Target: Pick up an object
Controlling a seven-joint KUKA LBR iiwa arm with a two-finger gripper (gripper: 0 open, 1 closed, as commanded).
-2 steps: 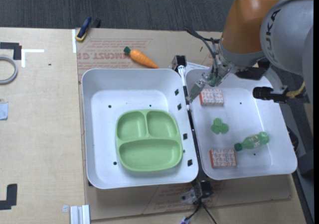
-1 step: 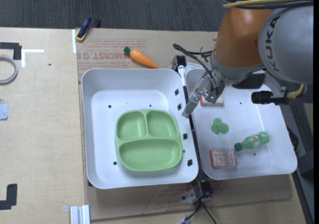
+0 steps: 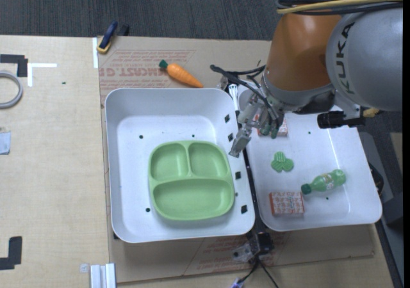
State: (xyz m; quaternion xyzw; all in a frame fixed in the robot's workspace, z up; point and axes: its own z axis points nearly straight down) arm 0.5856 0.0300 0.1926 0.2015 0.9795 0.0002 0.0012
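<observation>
Your gripper [image 3: 246, 128] hangs over the seam between the two bins, at the upper left corner of the right bin [image 3: 359, 152]; one finger slants down toward the divider, and I can't tell whether the pair is apart or together, nor see anything between them. Just beside it, half hidden by the wrist, lies a small red-and-white pack [image 3: 274, 129]. If you go for that one, you'll want to shift right off the rim first, then drop straight; so close to the wall, a finger could land on the edge.

Further out in the same bin you have easier picks: a flat green clover-shaped piece [image 3: 282, 164], a green bottle [image 3: 325, 182] lying on its side, likely to roll unless you close across its body, and a flat red-patterned packet [image 3: 286, 203] near the front wall.

The left bin [image 3: 128, 127] holds a green divided plate [image 3: 191, 180].
</observation>
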